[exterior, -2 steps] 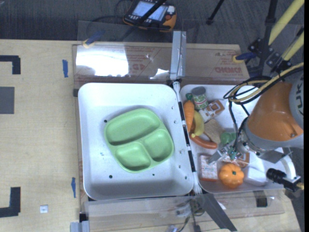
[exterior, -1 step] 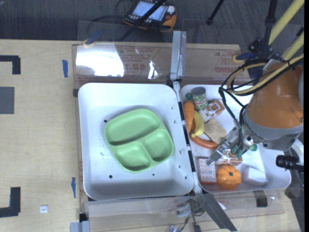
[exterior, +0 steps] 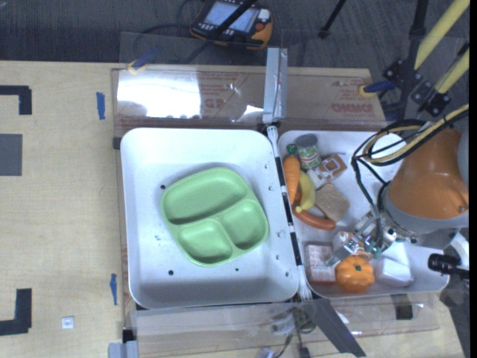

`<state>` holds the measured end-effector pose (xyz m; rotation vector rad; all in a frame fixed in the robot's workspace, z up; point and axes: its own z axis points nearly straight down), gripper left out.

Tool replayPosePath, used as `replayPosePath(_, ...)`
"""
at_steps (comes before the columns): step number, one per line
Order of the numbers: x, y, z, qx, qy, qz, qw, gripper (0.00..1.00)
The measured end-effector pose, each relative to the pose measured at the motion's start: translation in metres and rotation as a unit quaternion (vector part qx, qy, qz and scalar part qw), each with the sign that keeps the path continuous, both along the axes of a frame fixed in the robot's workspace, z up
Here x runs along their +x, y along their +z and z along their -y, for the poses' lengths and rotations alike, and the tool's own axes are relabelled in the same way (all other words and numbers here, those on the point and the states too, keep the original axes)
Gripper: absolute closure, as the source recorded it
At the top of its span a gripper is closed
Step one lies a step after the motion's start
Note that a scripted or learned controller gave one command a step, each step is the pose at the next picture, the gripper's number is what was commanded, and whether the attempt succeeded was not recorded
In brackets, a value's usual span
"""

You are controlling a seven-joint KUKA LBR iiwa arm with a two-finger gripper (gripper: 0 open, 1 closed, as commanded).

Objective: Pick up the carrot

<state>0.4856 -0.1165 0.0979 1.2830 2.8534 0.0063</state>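
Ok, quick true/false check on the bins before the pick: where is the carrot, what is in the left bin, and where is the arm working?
1. The carrot lies in the right bin, near the divider. True.
2. The green tray holds the banana. False: the banana is in the right bin beside the carrot.
3. The gripper is over the left bin. False: it is over the right bin, just above the small pumpkin.
4. The green tray has three compartments. True.
5. The carrot is between the jaws. False: it lies apart from them.
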Motion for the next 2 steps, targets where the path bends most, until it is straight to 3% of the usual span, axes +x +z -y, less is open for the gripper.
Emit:
replayPosePath(1,0.0,-0.006,-0.011,0.0008,-0.156,0.002,0.9878,0.0)
replayPosePath(2,-0.004,0.076,0.005,0.0002,0.045,-0.007,0.999,0.0)
